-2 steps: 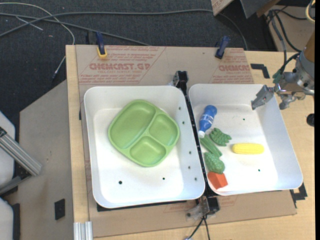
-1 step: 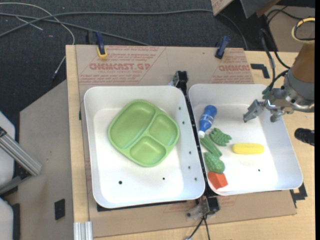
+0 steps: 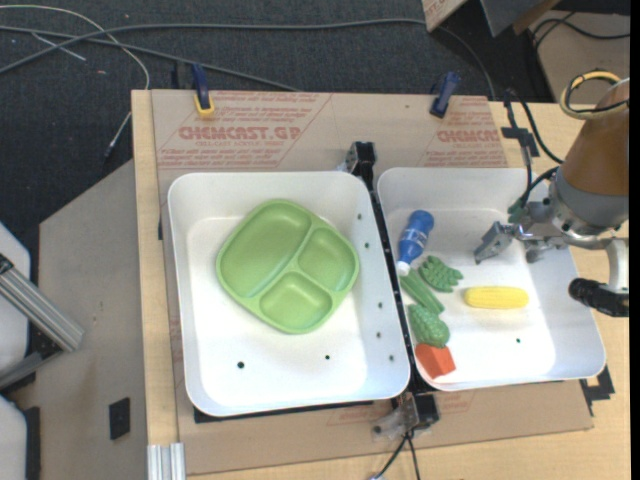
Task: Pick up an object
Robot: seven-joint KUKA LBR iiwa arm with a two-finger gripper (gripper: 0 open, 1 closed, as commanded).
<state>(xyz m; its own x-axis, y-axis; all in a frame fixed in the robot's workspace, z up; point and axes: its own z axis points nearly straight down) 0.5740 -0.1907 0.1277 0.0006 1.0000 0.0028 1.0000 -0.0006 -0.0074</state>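
Two shallow white bins side by side on a cardboard-topped bench (image 3: 300, 128): left bin (image 3: 200, 298), right bin (image 3: 560, 353), rims touching along the middle.

In the left bin, a large green divided plate (image 3: 288, 266), lying flat, three compartments, turned at an angle, near the bin's centre.

At the right, the grey arm (image 3: 598, 173) with its orange band, reaching in over the right bin's far right side. Below it, the gripper (image 3: 512, 243), hanging over bare bin floor, fingers spread apart with nothing between them; whether touching the floor or above it, hard to tell from this slant.

In the right bin, along its left side: a blue and white bottle (image 3: 413, 238), lying tilted, cap toward the dividing rims. Just below it, leafy green toy vegetables (image 3: 432, 273), with another green piece (image 3: 428, 321) nearer the front. Beside those, toward the bin's middle, a yellow corn cob (image 3: 497, 297), lying crosswise, below the gripper and apart from it. At the front left corner, a small orange-red block (image 3: 436, 359), just beside the lower green piece.

On the bench's far edge, two clamps (image 3: 203, 98), small, one over each bin.
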